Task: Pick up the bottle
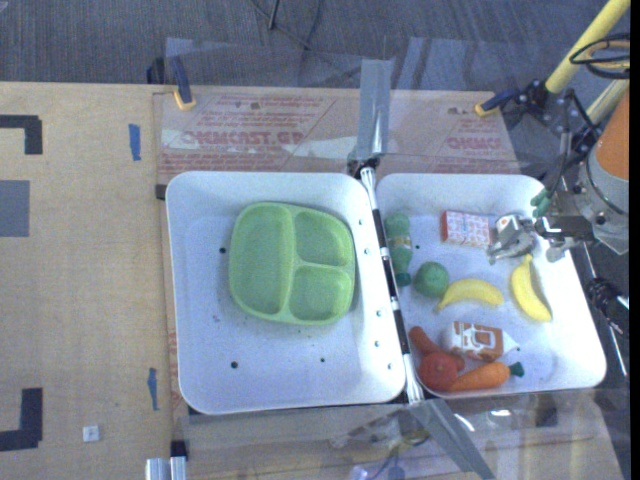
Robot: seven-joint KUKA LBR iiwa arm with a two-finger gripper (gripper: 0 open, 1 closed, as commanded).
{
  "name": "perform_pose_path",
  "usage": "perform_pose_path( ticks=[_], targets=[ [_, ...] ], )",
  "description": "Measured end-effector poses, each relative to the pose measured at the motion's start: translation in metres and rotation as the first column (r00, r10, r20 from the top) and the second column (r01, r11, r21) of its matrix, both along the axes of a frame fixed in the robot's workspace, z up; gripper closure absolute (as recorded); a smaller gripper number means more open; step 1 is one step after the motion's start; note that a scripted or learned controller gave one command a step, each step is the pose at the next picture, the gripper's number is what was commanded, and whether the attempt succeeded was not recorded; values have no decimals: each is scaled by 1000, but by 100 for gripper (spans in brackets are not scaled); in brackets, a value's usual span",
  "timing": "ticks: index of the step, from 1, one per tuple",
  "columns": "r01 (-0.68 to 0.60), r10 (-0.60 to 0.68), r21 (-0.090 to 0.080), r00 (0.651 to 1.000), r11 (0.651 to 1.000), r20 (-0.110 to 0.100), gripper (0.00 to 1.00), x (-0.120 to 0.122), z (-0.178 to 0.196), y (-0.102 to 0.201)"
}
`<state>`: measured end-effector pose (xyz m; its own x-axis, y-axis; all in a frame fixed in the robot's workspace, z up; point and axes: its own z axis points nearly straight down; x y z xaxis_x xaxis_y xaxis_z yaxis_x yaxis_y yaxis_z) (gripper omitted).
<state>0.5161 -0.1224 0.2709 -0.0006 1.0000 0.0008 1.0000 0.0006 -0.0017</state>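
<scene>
Against right bin's (590,363) left wall: green bottle (399,244) lying down | likely light, stiff, slick plastic; pinch across mid-body | gripper (527,236) above bin's far right, apart from bottle; whether spread or closed unclear.

The arm (612,183) is cut off at three o'clock. The carrot (482,376) hides part of the tomato (437,370). Print on the box (466,229) is too small to read.
</scene>
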Motion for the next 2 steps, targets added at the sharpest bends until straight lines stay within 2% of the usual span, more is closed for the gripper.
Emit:
perform_pose_path(
  ticks=[1,2],
  targets=[
    [-234,234,-1,972,972,3,0,28,-158,19],
    [-211,212,-5,977,977,15,0,-10,-181,19]
  ],
)
